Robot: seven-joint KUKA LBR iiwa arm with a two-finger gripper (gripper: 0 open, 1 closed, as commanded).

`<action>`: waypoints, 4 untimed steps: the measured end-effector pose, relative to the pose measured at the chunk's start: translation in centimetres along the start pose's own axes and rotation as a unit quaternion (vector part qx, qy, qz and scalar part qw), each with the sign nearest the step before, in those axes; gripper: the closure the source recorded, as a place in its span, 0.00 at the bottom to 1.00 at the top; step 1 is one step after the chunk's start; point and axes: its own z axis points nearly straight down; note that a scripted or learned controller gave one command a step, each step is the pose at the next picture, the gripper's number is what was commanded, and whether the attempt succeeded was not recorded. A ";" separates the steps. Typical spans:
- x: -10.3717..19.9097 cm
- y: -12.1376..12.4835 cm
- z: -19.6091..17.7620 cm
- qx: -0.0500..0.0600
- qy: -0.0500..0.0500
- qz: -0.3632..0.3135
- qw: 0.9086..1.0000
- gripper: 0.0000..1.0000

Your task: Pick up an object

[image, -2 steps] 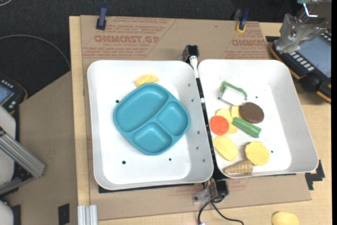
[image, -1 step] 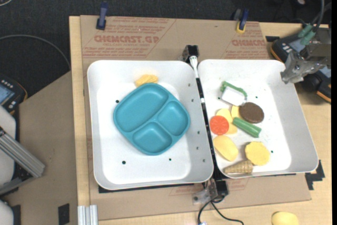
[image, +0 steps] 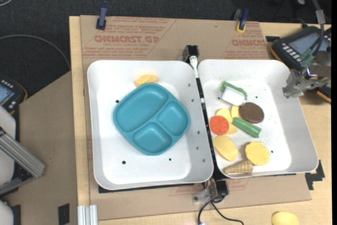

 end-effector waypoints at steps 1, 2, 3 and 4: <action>-4.7 0.0 -15.6 -0.014 -0.003 0.000 1.000 1.00; -9.5 1.1 -5.6 0.001 0.001 0.000 1.000 1.00; -13.4 0.0 -0.3 -0.001 0.000 0.000 1.000 1.00; -5.6 5.7 -12.9 -0.013 -0.002 -0.008 1.000 1.00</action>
